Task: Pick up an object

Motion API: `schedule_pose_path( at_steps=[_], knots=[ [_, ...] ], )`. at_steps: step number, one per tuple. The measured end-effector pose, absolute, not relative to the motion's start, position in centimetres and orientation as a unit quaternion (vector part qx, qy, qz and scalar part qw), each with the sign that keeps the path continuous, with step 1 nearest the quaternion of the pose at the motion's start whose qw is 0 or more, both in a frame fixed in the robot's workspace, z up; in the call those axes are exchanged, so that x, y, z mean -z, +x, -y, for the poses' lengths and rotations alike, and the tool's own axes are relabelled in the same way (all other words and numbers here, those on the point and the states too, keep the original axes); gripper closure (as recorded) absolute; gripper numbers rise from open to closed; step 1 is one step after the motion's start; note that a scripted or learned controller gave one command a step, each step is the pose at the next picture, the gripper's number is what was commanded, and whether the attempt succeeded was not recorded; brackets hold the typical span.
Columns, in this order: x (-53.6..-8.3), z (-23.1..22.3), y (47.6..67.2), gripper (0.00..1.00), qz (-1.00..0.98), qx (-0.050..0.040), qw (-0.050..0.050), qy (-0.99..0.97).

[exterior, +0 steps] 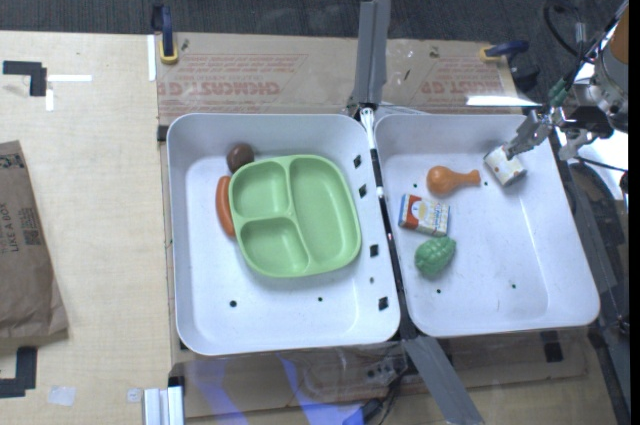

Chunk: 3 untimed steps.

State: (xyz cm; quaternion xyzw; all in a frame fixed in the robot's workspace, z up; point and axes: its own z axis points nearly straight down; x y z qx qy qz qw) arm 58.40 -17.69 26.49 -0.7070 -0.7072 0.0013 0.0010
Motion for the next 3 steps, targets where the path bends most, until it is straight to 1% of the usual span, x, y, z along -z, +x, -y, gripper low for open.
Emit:
schedule_pose_path(
  at_steps=[1, 2, 3],
  knots=[
    [-13.6, 13.3, 59.3, 0.0, 0.698, -0.0013, 0.001, -0.716],
    [-9.2, 9.7, 62.1, 0.0, 0.772, -0.0006, 0.0, -0.635],
    [-10.1, 9.9, 62.1, 1.0, 0.771, -0.0004, 0.0, -0.637]
  ],
)
